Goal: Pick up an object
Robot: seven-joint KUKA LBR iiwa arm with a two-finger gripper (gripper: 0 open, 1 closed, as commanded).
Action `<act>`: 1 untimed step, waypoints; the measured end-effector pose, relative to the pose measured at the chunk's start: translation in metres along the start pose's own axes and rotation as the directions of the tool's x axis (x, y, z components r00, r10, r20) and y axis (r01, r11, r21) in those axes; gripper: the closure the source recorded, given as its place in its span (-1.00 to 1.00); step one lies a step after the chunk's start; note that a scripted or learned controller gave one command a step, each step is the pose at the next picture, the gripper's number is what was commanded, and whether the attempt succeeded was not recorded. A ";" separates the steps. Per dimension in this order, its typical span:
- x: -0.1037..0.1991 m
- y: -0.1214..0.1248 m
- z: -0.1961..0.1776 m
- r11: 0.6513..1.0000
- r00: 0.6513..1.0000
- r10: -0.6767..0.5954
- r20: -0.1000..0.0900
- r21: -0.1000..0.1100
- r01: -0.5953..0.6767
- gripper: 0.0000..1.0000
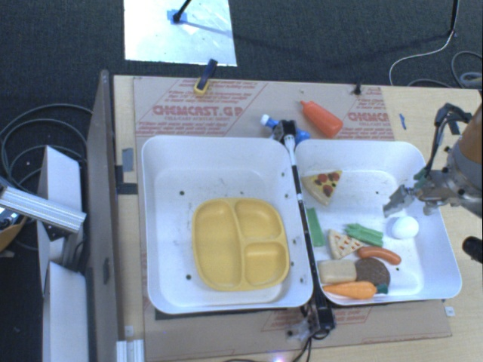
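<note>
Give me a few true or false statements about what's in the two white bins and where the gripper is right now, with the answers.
1. The yellow tray lies in the left bin. True.
2. The white egg lies in the left bin. False: it lies in the right bin, just below the gripper.
3. Two pizza slices, one near the top and one lower down, lie in the right bin. True.
4. The sausage is between the gripper's fingers. False: it lies on the bin floor, apart from the gripper.
5. The orange bottle lies inside the right bin. False: it lies on the bench behind the bins.
</note>
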State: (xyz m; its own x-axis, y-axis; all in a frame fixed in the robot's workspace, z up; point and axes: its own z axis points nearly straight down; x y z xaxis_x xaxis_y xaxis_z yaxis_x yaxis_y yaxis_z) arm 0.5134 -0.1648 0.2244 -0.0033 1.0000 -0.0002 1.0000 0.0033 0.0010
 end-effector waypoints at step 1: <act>0.046 0.017 0.127 1.000 1.000 0.002 0.003 -0.014 -0.002 -1.00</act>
State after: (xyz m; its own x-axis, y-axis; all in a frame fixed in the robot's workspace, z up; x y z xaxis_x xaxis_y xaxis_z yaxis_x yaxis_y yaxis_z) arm 0.5306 -0.1191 0.0978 -0.0008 1.0000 -0.0031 0.9999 0.0009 0.0154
